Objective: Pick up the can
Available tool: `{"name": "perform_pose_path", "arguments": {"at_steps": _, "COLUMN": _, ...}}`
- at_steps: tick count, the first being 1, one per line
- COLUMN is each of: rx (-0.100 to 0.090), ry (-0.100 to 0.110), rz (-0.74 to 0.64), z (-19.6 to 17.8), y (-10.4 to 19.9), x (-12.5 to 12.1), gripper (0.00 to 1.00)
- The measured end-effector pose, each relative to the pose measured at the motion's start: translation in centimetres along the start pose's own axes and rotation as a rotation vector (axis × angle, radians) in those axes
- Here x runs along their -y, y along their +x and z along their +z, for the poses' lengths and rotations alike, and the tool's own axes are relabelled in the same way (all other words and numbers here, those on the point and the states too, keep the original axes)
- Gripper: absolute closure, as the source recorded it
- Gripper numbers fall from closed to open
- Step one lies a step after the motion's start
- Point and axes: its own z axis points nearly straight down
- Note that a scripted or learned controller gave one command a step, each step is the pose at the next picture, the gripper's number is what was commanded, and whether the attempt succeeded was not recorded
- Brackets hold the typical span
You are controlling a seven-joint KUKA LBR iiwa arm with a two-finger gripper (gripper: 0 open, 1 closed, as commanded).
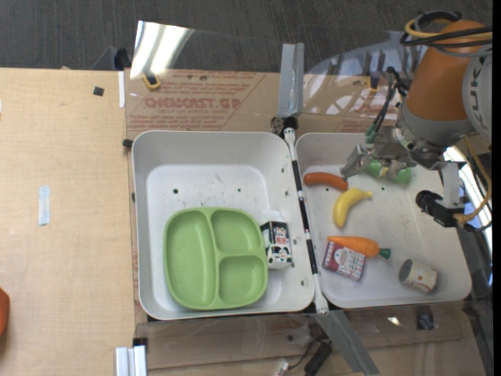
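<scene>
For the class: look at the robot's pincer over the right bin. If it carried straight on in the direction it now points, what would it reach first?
The pincer points left and down, toward the red sausage. That looks like the first thing it would meet, before the banana, though depth is hard to judge from one slanted view.

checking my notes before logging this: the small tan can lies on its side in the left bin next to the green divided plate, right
Not quite. The small tan can lies on its side in the right white bin, near the red box and carrot. The green divided plate sits in the left bin, as the camera view shows.
</scene>
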Motion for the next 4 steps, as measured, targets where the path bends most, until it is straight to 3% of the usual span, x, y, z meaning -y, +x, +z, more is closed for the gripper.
{"name": "perform_pose_path", "arguments": {"at_steps": 1, "rx": 0.001, "ry": -0.004, "rz": 0.014, "z": 10.6, "y": -0.8, "x": -1.6, "gripper": 0.00}}
{"name": "perform_pose_path", "arguments": {"at_steps": 2, "rx": -0.001, "ry": -0.001, "rz": -0.061, "z": 10.7, "y": 0.0, "x": 11.6, "gripper": 0.00}}
{"name": "perform_pose_path", "arguments": {"at_steps": 3, "rx": 0.001, "ry": -0.004, "rz": -0.020, "z": 10.6, "y": -3.3, "x": 3.1, "gripper": 0.00}}
{"name": "perform_pose_path", "arguments": {"at_steps": 4, "rx": 0.001, "ry": -0.003, "rz": -0.127, "z": 10.6, "y": -4.4, "x": -3.9, "gripper": 0.00}}
